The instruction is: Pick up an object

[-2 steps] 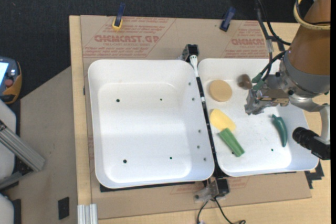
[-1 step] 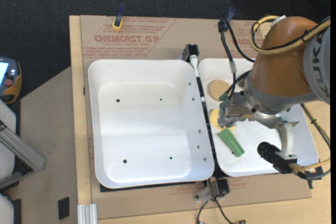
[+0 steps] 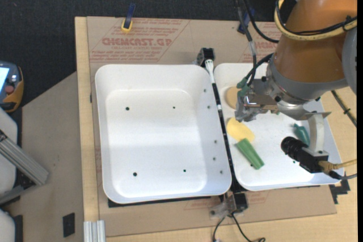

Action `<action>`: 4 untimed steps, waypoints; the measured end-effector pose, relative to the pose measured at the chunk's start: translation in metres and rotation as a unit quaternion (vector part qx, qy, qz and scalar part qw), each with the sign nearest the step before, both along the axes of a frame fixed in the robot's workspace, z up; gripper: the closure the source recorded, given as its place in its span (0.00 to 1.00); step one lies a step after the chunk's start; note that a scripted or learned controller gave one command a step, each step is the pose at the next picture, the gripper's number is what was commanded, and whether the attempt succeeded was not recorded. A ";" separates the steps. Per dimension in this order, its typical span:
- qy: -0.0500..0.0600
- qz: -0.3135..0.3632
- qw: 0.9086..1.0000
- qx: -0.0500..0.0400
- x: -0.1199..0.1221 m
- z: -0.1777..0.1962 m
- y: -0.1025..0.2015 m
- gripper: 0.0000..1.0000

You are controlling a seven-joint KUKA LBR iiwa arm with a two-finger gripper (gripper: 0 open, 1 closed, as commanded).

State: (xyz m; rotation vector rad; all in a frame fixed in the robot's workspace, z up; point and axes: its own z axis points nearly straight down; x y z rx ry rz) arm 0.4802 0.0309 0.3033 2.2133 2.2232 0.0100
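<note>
My gripper [image 3: 246,110] hangs low over the left part of the right bin [image 3: 272,175], under the grey and orange arm. Just below it lies a yellow object [image 3: 240,131], with a green cylinder [image 3: 250,154] touching its lower side. A tan round object [image 3: 231,96] sits just left of the gripper, partly hidden by it. A small teal object [image 3: 300,134] lies further right, beside a pale curved piece [image 3: 318,132]. I see nothing held in the gripper.
The left bin [image 3: 156,79] adjoins the right one along a dark divider with a black clip [image 3: 205,56] at its far end. Both bins rest on a cardboard sheet [image 3: 142,37]. A yellow and blue clamp [image 3: 129,18] sits at the back left.
</note>
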 end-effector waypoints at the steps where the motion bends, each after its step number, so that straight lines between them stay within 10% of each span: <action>1: -0.002 0.001 1.000 0.001 0.008 0.089 0.050 1.00; 4: 0.000 0.000 1.000 -0.001 0.009 0.115 0.048 1.00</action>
